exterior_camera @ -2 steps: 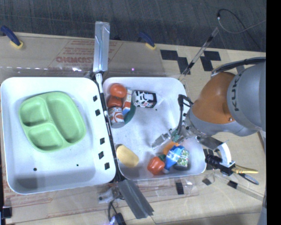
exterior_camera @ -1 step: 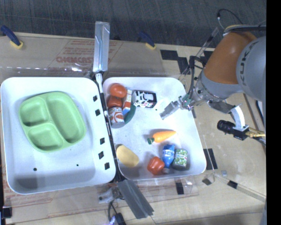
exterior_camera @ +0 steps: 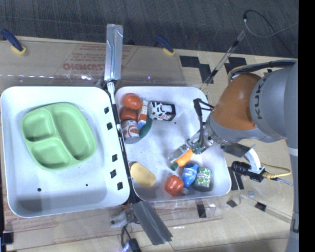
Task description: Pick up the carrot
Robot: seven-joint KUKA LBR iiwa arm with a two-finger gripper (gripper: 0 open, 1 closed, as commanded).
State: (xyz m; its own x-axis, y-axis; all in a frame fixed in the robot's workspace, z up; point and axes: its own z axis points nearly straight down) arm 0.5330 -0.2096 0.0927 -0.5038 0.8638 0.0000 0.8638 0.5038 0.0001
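Observation:
The carrot [exterior_camera: 185, 158] is a small orange piece in the right bin [exterior_camera: 163, 140], towards its lower right. My gripper [exterior_camera: 178, 158] reaches in from the right, and its grey fingers [exterior_camera: 177, 153] sit on either side of the carrot, closed against it. The carrot's right end is hidden under the wrist. Just below it lie a blue packet [exterior_camera: 190, 175] and a green packet [exterior_camera: 202, 178].
The right bin also holds a red ball [exterior_camera: 131, 101], a can [exterior_camera: 130, 130], a black-and-white carton [exterior_camera: 161, 110], a yellow lump [exterior_camera: 143, 175] and a red pepper [exterior_camera: 174, 185]. A green divided plate [exterior_camera: 58, 134] lies in the left bin [exterior_camera: 21, 193].

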